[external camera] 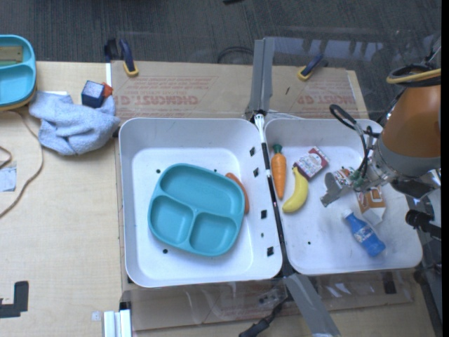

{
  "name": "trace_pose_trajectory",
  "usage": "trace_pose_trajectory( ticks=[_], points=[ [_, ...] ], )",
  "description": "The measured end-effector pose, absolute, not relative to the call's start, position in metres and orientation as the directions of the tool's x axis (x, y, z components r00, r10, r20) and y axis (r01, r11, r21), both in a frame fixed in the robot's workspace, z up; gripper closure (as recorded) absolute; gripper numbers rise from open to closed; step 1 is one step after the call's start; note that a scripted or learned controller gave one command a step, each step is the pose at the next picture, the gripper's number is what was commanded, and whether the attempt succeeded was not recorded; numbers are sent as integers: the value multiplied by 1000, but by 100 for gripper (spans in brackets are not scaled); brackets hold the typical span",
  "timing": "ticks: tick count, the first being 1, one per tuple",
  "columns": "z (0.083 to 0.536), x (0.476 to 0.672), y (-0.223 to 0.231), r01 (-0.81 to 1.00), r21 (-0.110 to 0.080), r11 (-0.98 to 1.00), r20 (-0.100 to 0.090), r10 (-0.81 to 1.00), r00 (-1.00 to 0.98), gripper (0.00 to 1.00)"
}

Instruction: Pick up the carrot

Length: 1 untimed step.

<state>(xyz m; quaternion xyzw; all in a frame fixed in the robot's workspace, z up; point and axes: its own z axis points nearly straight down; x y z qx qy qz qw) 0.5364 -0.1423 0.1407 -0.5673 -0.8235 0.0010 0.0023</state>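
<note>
The carrot (278,173), orange with a green top, lies lengthwise along the left wall of the right bin (330,255). A yellow banana (296,192) rests just to its right, almost touching it. My gripper (335,189) hangs over the middle of the right bin, about a hand's width right of the carrot and past the banana. Nothing from the bin is visibly held in it. The arm with its orange band (415,126) comes in from the right.
Around the gripper lie a red-and-white packet (311,163), a small orange-and-white carton (371,201) and a blue bottle (365,234). The left bin (140,258) holds a teal divided plate (196,208) with an orange item (239,188) at its right edge.
</note>
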Motion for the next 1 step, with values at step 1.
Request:
trace_pose_trajectory(
  ticks=[1],
  points=[
    [89, 597, -114, 834, -1, 552, 1, 834, -552, 0]
  ],
)
